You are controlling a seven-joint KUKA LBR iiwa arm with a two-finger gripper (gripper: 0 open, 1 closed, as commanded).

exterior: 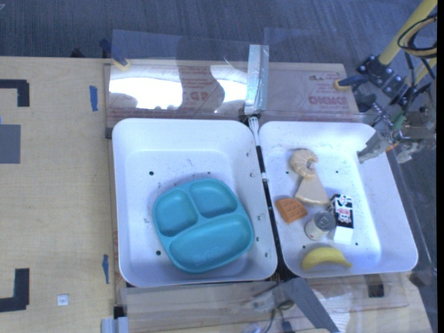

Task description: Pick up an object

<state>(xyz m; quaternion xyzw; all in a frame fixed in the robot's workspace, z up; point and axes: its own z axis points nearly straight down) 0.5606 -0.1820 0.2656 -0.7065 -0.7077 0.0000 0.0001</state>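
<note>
The right bin (388,255) holds several small objects: a tan croissant (303,161), a beige wedge (311,189), an orange cracker (291,209), a grey round piece (323,222), a black-and-white carton (343,214) and a yellow banana (325,257). My gripper (369,150) hangs over the right bin's upper right corner, apart from all of them, with the croissant nearest, to its left. Nothing is seen held in it.
The left bin (132,186) holds a blue divided plate (202,223). A clear plastic wall (208,82) stands behind both bins. The arm's wrist, cables and a yellow hose (406,30) crowd the upper right. A wooden benchtop (48,186) lies to the left.
</note>
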